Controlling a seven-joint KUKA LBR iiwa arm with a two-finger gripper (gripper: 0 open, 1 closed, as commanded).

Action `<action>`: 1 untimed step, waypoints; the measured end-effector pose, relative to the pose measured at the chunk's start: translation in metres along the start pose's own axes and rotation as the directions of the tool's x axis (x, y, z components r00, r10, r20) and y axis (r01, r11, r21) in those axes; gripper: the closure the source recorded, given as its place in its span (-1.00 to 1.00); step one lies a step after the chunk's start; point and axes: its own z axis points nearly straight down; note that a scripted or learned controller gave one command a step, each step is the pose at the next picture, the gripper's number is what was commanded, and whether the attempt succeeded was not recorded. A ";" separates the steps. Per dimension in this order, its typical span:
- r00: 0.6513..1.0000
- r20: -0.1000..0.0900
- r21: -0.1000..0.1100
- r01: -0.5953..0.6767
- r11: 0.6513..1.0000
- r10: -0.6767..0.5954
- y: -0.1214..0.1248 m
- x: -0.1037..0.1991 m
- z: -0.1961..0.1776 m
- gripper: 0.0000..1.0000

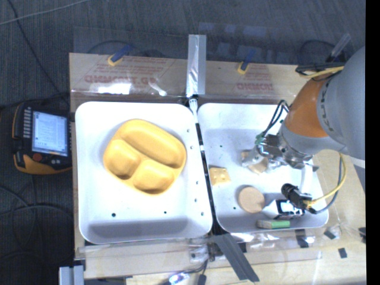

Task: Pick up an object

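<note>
Yellow moulded tray (144,155) fills the left bin (89,218). At centre right, the claw (256,159) hangs over the right bin (228,129); its state cannot be told.

You have the lumpy yellow foam piece (144,155) in the left white bin (89,218). In the right white bin (228,126), the small yellow cube (219,176) lies left of the round tan disc (250,199).

Yellow, tan and white on a brown bench

The left bin (89,218) and right bin (228,129) are white; a yellow lump (144,155) sits in the left, while the right holds a pale yellow block (219,176), a tan disc (251,199) and a green stick (273,223); the arm (332,108) is grey with an orange band.
</note>
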 end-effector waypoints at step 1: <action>0.979 -0.005 0.015 0.206 0.979 -0.206 -0.054 0.076 -0.111 1.00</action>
